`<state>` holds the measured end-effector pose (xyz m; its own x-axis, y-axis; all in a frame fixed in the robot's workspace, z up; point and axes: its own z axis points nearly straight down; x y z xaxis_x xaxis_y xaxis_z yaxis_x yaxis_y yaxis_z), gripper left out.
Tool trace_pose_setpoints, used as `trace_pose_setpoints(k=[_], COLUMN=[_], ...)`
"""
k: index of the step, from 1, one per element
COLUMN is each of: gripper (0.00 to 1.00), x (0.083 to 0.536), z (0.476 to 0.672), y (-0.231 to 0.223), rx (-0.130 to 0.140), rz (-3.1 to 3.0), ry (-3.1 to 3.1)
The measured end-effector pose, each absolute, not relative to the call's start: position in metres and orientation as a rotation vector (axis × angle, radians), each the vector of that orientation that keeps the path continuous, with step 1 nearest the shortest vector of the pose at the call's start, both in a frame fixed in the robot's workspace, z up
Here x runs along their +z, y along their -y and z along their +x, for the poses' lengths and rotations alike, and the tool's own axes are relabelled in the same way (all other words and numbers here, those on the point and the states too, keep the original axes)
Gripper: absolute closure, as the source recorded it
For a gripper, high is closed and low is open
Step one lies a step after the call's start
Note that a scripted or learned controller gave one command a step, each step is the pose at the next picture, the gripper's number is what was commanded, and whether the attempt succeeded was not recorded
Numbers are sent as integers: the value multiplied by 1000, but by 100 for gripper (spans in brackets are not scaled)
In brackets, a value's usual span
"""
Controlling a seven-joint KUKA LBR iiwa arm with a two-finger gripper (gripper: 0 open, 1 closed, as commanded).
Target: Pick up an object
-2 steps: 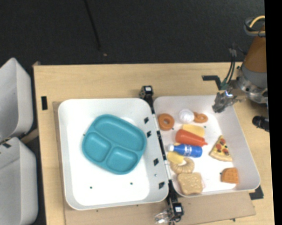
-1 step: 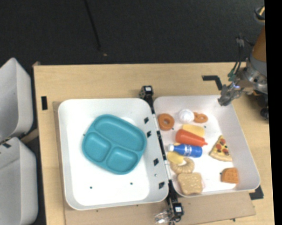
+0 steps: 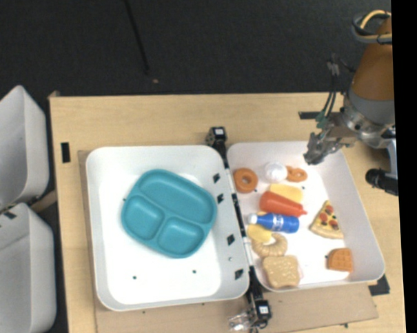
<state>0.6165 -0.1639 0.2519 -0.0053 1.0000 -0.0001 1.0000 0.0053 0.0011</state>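
My gripper hangs over the far right corner of the right bin, just right of a small orange ring and a white ball. Nothing shows between its fingers. Below lie a brown doughnut, a yellow cheese wedge, a red-orange piece, a blue bottle, a pizza slice, a pretzel, a bread slice and an orange nugget.
The left bin holds a teal divided plate. A row of black clips runs along the seam between the bins. Bare wooden bench lies behind both bins, and white blocks stand at the left edge.
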Motion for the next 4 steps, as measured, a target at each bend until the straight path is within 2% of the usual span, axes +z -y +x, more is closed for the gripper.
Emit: trace_pose_setpoints(k=[1, 2, 3, 4], gripper=[100, 100, 100, 100], x=[260, 246, 247, 244], z=[598, 576, 566, 543], y=[116, 69, 16, -41], rx=[2, -1, 2, 0], rz=[2215, 2216, 2214, 2215], ry=[-2228, -2228, -2229, -2230])
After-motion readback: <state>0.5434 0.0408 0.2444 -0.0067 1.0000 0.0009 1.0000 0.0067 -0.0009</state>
